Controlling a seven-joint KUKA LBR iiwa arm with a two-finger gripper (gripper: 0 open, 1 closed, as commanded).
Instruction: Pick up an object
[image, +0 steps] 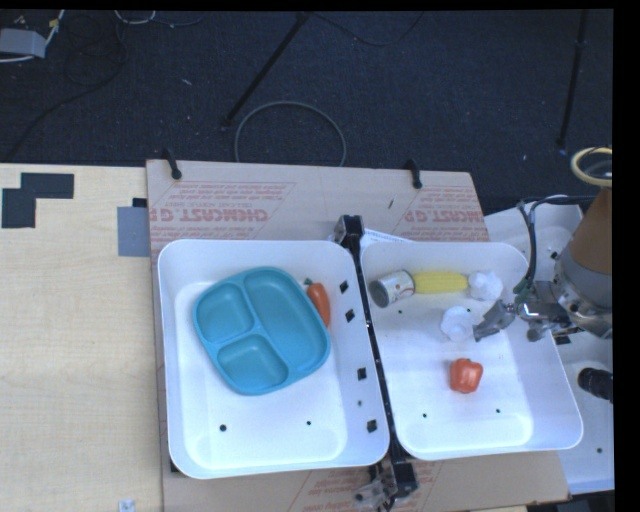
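The right bin (540, 425) holds a red pepper-like toy (465, 375) near its middle. At its back lie a small silver can (392, 288) on its side and a yellow corn cob (441, 283). Two white crumpled pieces sit nearby, one at the back right (486, 286) and one lower (457, 322). My gripper (497, 321) reaches in over the bin's right wall, low and just right of the lower white piece, above and right of the red toy. Nothing is visibly held in it.
The left bin (190, 420) holds a blue divided plate (262, 329) and a small orange carrot (318, 302) against the divider (365, 340). The arm's grey wrist (590, 290) and cables hang over the right bin's right edge. Cardboard lies under both bins.
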